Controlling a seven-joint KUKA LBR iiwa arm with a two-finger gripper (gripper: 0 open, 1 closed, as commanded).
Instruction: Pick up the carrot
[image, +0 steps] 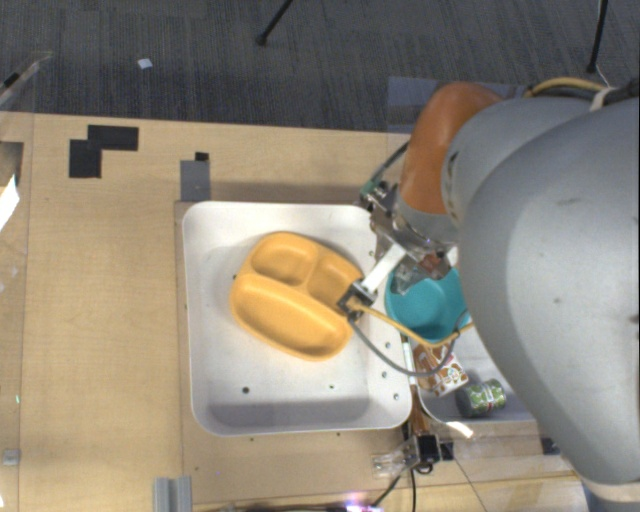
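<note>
The gripper (425, 268) hovers over the teal plastic bowl (432, 305) (its grip cannot be told), right of the yellow divided plate (290, 300) in the left white bin (290, 405)

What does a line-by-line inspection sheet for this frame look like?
surface: wooden bench bearing a left bin and a right bin, the right one largely under the arm.
job's things: nothing seen.
clutter: yellow divided plate in the left bin; teal bowl, printed packet and green can in the right bin.
gripper: above the rim between the bins, beside the bowl.
cables: dark wires at the bench's front edge.
surroundings: grey carpet; black L-shaped patch on the bench.
</note>
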